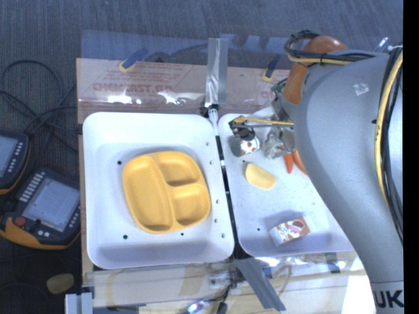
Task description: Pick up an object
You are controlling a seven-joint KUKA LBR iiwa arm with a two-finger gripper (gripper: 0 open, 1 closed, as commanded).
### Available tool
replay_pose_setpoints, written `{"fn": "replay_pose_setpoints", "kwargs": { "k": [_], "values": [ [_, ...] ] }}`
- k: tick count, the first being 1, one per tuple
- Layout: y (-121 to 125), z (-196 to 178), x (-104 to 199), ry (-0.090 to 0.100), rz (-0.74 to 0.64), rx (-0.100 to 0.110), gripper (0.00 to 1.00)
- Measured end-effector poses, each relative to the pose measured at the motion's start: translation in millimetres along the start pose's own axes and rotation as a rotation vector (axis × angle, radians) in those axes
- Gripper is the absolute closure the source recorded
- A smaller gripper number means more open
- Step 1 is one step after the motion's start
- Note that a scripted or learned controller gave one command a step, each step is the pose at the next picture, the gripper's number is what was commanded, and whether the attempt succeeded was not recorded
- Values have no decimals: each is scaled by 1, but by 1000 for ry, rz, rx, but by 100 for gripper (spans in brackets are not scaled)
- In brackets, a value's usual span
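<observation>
The right bin holds a pale yellow wedge-shaped piece, a small brown and white carton near the front, and an orange carrot half hidden under the arm. A small white, red and black object lies at the back left of this bin. My gripper hangs low over the bin's back part, just right of that small object and above the carrot's top. The grey arm covers the bin's right side.
The left bin holds a yellow divided plate. A metal divider stands between the bins at the back. Two handheld control pendants and cables lie on the floor to the left.
</observation>
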State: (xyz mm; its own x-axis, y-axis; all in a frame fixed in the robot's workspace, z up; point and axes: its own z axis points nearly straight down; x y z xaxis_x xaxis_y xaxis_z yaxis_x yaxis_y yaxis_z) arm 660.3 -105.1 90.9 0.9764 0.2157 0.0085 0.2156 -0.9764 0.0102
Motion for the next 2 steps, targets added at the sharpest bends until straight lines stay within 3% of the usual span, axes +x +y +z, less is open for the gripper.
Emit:
{"fn": "replay_pose_setpoints", "kwargs": {
  "k": [1, 2],
  "values": [
    [-4, 0, -2, 0, 10, 0, 100],
    [86, -61, -30, -13, 17, 8, 100]
  ]
}}
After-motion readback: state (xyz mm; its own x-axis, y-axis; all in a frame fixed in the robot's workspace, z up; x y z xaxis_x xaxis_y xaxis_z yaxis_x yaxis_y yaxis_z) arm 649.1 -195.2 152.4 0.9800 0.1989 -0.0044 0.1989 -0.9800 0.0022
